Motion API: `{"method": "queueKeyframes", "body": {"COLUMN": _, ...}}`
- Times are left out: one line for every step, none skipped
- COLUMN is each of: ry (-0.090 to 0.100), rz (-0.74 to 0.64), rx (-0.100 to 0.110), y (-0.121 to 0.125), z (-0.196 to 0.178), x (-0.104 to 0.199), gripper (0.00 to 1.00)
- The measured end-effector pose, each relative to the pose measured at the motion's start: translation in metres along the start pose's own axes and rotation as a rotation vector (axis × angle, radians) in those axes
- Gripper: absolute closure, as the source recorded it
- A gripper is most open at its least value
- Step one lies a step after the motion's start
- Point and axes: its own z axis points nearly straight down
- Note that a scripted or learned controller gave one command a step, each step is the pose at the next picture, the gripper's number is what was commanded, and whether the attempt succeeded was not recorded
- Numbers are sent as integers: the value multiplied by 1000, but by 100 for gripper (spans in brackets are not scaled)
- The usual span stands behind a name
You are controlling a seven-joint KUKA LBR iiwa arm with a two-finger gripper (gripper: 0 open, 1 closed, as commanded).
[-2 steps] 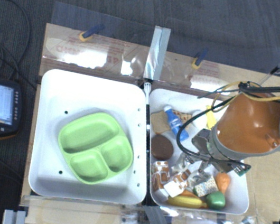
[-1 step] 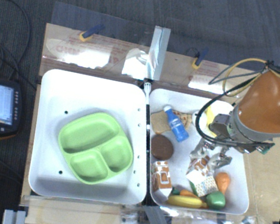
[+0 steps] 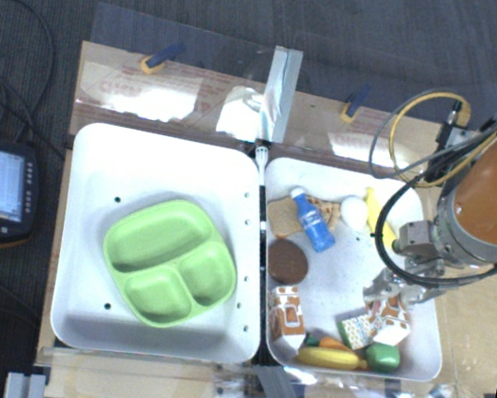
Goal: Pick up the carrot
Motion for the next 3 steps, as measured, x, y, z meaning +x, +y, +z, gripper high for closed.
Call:
{"method": "queueKeyframes", "body": {"ry": -3, "rz": -336, "rx": -7, "y": 7, "z": 71, "x": -7, "gripper": 100}}
{"method": "queueKeyframes", "body": {"ry": 5, "rz": -456, "rx": 4, "y": 17, "z": -78, "x": 52, "gripper": 100}}
{"method": "queueKeyframes", "body": {"ry": -4, "rz": -659, "rx": -3, "y": 16, "z": -90, "x": 76, "gripper": 100}}
